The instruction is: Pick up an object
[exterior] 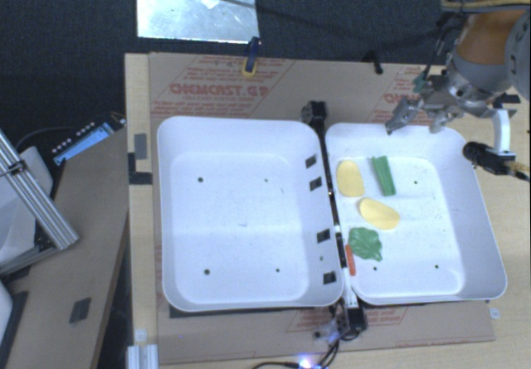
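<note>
Objects for picking lie in the right bin [477, 218]: nearest, a green leafy piece [365, 243] with a small orange stick [350, 259] beside it, then 2 yellow pieces [378, 212] [350, 178] and a green block [383, 175]. Beyond, the gripper [419, 121] hovers above the far rim, released and grasping nothing; the pick is not yet begun.
</note>
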